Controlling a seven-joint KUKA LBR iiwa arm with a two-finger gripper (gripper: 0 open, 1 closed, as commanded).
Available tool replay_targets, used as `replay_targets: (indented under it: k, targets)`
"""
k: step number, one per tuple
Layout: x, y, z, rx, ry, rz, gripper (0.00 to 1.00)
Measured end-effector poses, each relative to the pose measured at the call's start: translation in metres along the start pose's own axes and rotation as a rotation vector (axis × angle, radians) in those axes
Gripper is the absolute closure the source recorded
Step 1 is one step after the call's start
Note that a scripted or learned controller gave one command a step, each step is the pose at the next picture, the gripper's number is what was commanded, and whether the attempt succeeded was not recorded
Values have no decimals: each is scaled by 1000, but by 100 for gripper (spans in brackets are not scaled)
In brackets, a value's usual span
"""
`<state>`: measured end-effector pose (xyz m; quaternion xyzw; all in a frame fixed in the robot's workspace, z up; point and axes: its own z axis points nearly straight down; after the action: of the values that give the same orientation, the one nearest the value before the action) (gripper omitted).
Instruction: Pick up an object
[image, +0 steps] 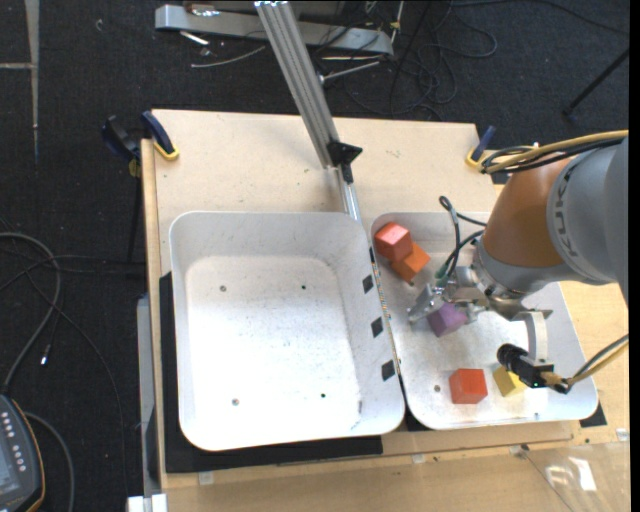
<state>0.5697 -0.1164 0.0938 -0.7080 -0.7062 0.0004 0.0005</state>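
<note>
dark carpet strewn with black cables surrounds a pale wooden bench (260, 160), which carries two shallow white bins side by side. left bin (265, 330) is the larger in view, its floor speckled with small dark marks. right bin (570, 330) holds the blocks and the arm's working end. a slanted metal rail (305, 85) runs from the top of the frame down to the seam between the bins, and yellow-and-black clamps (158, 138) grip the bench's far corners.

grey arm (560, 220) with its orange band comes in from the right and bends down over the right bin. the gripper (440, 305) points toward the bins' shared wall, and a purple block (447, 319) sits right at its tip, touching the metal fingers. whether the jaws are apart, together or actually clamped on that block cannot be told from this angle, since the wrist and cabling cover the fingertips.

beyond the jaws, toward the far end of the bin, a red block (392, 238) lies touching an orange block (411, 262); the orange one is the nearer of the two to the jaws. on the near side of the jaws a red-orange block (468, 385) rests on the bin floor, well apart from the purple one. just to the right of it lies a yellow block (509, 381) beside a black fitting (525, 365) on a cable.
</note>
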Motion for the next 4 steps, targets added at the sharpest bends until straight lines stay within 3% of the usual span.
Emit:
replay_targets:
  k: [1, 2, 3, 4]
  targets:
    - [1, 2, -11, -3, 0, -1, 100]
    - [-15, 3, -4, -7, 0, -2, 100]
    - [45, 22, -106, -11, 0, -10, 100]
    - [101, 48, -101, -3, 2, -11, 100]
